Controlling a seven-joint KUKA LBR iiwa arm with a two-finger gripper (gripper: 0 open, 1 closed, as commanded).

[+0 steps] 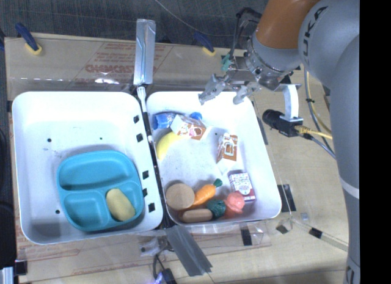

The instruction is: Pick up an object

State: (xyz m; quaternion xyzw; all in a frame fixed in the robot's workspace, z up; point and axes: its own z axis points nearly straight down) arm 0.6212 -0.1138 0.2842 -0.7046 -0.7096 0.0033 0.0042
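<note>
The left bin [36, 154] holds a blue tray [91, 182] carrying a potato [120, 204]. The right bin [259, 154] beside it holds banana [165, 144], carrot [205, 194] and cartons. My end effector [225, 95] hovers spread wide and empty over that bin's far rim, above the table [73, 57].

arm [330, 26]: "KUKA" partly legible | bench [110, 60]: red print, unreadable

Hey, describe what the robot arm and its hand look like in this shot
The arm is bulky, rounded and grey, with a broad orange band above the wrist and dark lettering on its grey shell. Below the band sits a metallic hand with two slim light-grey fingers. Thin cables run beside the wrist, one of them yellow, and a black plug sits nearby.
</note>
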